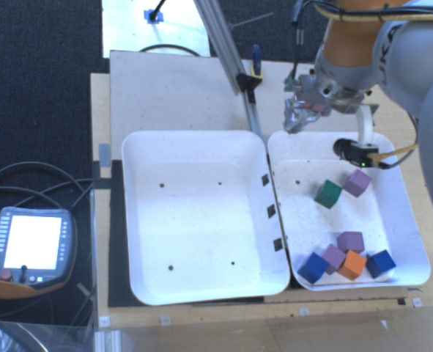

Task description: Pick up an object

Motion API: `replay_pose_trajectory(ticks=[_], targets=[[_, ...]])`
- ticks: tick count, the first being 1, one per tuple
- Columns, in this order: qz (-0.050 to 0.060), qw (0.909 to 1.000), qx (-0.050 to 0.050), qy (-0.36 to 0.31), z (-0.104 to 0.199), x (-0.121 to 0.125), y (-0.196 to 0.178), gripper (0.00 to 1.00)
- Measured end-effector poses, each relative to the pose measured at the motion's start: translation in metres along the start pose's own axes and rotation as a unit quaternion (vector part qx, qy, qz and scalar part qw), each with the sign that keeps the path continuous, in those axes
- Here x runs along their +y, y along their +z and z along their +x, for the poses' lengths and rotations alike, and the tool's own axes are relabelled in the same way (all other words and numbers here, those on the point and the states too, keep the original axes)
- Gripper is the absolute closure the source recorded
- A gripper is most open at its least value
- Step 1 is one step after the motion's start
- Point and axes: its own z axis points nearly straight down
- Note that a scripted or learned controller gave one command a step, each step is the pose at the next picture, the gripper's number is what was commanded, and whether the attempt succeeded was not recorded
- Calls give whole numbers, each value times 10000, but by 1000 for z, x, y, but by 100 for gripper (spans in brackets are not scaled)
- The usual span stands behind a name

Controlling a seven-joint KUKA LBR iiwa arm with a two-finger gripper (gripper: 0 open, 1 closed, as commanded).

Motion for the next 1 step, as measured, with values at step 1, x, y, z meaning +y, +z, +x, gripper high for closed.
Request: replay_pose_trajectory(ticks=[1], targets=[[4, 10000, 0, -2, 51, 5, 16, 100]])
